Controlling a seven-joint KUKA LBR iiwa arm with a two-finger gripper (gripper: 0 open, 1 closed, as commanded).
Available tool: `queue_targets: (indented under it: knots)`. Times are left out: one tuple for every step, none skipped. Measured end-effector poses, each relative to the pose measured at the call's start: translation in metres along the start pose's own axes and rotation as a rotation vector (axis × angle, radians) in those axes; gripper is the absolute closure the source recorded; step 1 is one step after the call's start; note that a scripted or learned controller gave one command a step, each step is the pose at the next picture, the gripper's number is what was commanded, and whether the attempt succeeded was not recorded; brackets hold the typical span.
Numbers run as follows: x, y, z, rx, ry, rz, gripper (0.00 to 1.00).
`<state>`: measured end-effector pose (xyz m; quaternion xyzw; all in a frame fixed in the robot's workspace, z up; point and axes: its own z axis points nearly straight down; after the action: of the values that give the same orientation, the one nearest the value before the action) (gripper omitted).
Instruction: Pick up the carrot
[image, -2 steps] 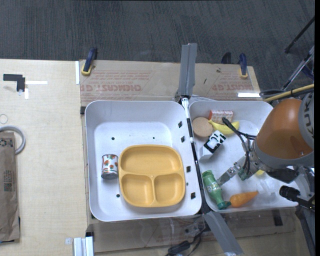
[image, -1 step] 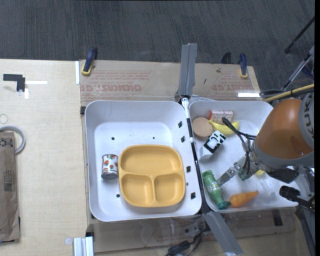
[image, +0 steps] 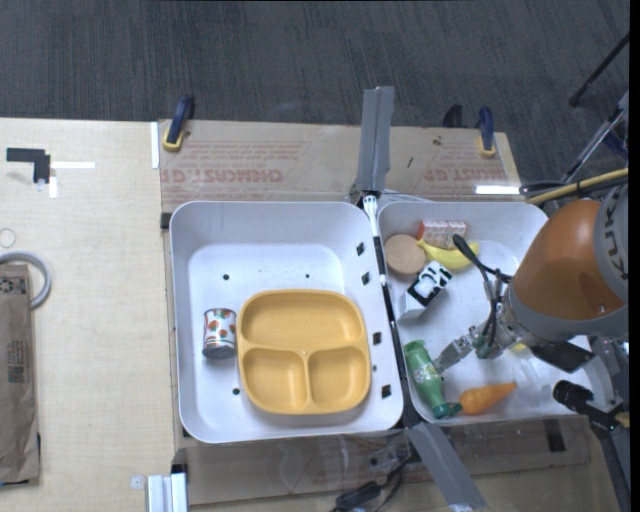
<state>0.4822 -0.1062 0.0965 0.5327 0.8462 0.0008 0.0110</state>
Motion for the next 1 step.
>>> queue_targets:
  knots:
    - [-0.04, 0.0448, 0.0059, 0.009, 0.017, -0.352, 0.0]
